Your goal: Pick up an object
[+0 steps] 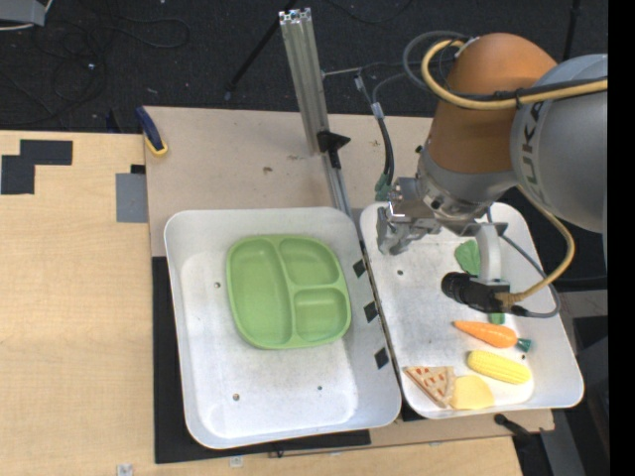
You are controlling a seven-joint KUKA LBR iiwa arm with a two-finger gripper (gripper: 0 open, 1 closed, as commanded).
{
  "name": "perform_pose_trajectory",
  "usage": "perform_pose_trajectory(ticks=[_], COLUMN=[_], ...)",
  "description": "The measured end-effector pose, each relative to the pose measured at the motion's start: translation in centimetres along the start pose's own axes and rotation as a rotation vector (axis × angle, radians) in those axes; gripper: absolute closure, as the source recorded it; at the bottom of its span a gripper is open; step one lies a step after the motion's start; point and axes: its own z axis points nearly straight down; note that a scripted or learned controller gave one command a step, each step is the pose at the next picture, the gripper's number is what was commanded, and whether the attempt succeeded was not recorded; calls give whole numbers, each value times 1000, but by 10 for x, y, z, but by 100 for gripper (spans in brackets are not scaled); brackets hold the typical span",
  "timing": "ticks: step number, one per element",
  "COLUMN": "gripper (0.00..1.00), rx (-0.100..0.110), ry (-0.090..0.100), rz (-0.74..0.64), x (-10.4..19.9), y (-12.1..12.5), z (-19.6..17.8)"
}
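My gripper (pixel 397 234) hangs over the far left part of the right bin (pixel 417 305), with bare bin floor under it and nothing visible between its fingers. Along that bin's right side lie a green item (pixel 467 257), an orange carrot (pixel 486 333), a yellow corn cob (pixel 499 368), a yellow piece (pixel 473 394) and a pizza slice (pixel 431 382). The toys sit toward the near right of the gripper, apart from it.
A green divided plate (pixel 289 291) lies in the left bin (pixel 208 365). A metal post (pixel 306 82) rises behind the bins. A black cable part (pixel 471 292) of the arm hangs over the right bin's middle.
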Motion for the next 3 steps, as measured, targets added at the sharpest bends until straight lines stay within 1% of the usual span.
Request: perform_pose_trajectory(ticks=[1, 2, 3], gripper=[100, 100, 0], rx=[1, 2, 1], ry=[-1, -1, -3], rz=[0, 0, 4], x=[51, 95, 93], y=[-9, -29, -29], z=[20, 22, 22])
